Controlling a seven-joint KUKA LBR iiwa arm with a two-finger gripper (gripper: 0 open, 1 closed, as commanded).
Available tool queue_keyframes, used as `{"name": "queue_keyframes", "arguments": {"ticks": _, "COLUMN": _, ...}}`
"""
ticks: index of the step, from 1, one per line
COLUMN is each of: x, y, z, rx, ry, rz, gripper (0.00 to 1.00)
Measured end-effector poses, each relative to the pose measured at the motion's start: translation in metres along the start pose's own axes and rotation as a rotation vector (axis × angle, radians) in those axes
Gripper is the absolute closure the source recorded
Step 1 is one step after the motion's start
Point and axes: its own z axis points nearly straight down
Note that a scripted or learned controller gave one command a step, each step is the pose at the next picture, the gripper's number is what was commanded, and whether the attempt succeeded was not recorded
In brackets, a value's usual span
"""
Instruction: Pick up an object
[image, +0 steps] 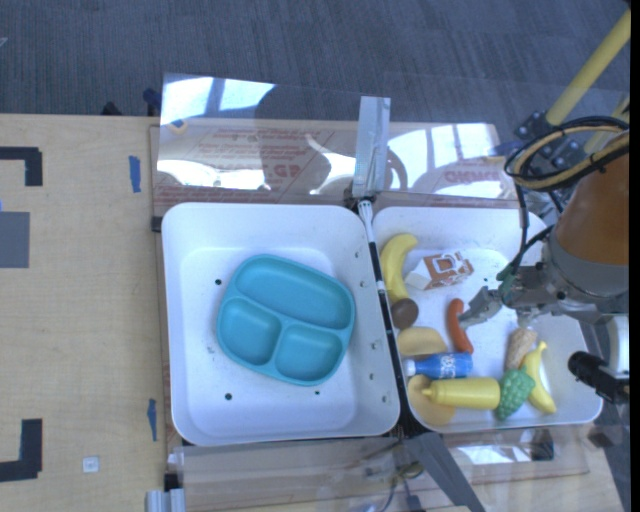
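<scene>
No lettering can be read; the white packet (446, 268) in the right bin (575, 405) bears an orange mark, too small to make out.

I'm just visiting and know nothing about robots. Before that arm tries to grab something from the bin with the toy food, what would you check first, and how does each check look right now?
1. Gripper is over the right bin, where the toy food lies: ok.
2. A target lies close by: the orange-red sausage is just left of the gripper: ok.
3. Nothing is already caught in the jaws: ok, they look empty.
4. Jaws spread enough for a grasp: ok, they appear open.
5. Room around the target: not ok, the brown ball and blue bottle crowd the sausage.
6. Gripper height above the items: cannot tell from this slanted view.
</scene>
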Motion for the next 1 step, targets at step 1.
{"name": "queue_keyframes", "arguments": {"ticks": 1, "x": 0.0028, "y": 0.0124, "z": -0.0761, "rx": -0.009, "ry": -0.002, "rz": 0.029, "gripper": 0.0}}
